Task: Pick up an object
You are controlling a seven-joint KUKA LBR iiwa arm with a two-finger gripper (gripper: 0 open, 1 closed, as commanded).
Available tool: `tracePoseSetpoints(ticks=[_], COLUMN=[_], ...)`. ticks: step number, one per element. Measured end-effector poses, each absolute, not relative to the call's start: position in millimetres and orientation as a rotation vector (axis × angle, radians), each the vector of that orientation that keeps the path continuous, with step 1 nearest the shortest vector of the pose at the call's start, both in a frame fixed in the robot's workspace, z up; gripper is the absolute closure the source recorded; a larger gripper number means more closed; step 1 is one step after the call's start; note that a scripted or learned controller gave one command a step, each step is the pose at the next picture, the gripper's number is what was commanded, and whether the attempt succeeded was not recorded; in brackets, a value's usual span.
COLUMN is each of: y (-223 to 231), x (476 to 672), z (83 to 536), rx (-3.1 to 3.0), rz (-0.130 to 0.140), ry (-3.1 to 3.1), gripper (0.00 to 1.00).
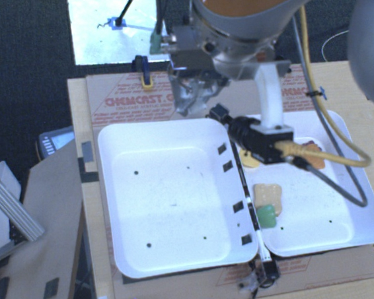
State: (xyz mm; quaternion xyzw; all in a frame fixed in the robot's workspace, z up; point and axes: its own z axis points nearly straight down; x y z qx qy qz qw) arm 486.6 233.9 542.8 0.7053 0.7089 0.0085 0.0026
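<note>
Nearest us, green block [267, 216] touches beige piece [269, 195] in right bin [355, 227], against the divider. We see the gripper [193, 98] up over the far bench edge, likely parked; grip state we cannot tell. Left bin [121, 185] beside.

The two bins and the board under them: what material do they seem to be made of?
The bins look like thin moulded plastic: glossy white, rounded corners, soft glare. The board looks like matte cardboard or paper-faced sheet: tan with red print; which one cannot be told.
</note>
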Motion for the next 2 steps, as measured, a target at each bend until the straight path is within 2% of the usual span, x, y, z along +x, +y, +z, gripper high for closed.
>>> tracePoseSetpoints(ticks=[1,2], y=[215.8,208.8], x=[486.0,486.0], z=[436.0,368.2], rx=[2.224,2.222], rz=[-0.013,-0.008], ry=[2.223,2.223], gripper=[1.00,1.00])
